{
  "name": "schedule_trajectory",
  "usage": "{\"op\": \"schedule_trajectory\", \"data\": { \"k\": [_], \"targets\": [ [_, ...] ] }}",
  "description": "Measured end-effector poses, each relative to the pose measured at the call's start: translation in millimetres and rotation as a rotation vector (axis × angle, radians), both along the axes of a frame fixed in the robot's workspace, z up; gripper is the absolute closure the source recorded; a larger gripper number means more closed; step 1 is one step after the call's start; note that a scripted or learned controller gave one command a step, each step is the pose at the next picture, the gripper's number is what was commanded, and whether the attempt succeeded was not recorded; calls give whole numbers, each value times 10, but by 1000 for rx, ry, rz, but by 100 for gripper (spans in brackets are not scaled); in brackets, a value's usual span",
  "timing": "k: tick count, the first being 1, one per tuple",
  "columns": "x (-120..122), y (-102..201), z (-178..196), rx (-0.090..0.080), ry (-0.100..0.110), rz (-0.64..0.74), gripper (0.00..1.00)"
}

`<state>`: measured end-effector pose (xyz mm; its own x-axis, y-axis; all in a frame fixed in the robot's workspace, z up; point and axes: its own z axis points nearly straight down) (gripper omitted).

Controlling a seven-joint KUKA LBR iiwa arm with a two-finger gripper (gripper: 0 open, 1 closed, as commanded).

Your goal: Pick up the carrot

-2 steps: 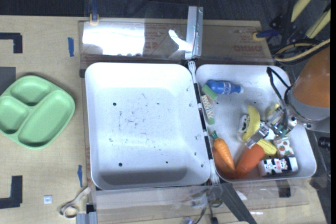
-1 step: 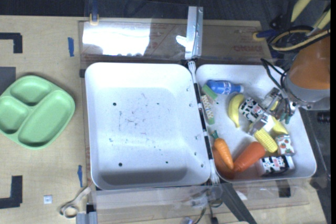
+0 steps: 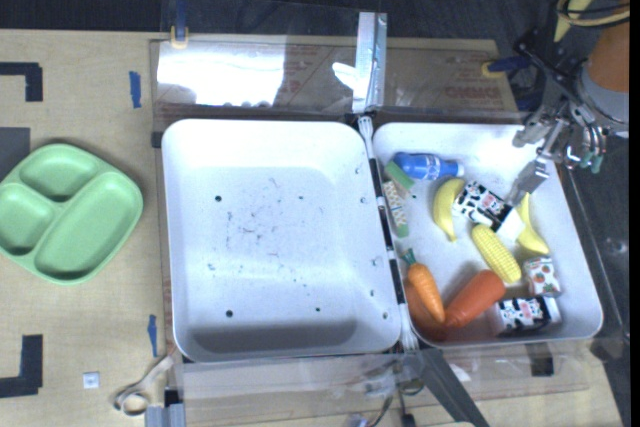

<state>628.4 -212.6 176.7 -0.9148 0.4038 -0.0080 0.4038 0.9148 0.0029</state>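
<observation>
My carrot is orange. Beside it lie yellow corn and a blue bottle. The bins are white.

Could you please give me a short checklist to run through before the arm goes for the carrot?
1. Carrot located: ok. Two orange pieces lie at the front of the right bin, one by the divider, one beside it.
2. Which one is the carrot: cannot tell; both look alike at this size.
3. Claw placed over the carrot: not ok. It sits near the bin's back right, well away from both pieces.
4. Claw free of load: ok; nothing shows between its fingers.
5. Room around the target: not ok. The two pieces touch, with the corn and a cow-print box close by.
6. Left bin holds no obstacles: ok.
</observation>
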Motion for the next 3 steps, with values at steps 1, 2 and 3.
{"op": "schedule_trajectory", "data": {
  "k": [1,2,3],
  "targets": [
    [-266,358,-901,0,1,43,0],
    [-499,443,-421,-1,3,488,0],
    [404,-100,121,-5,-2,621,0]
  ]
}}
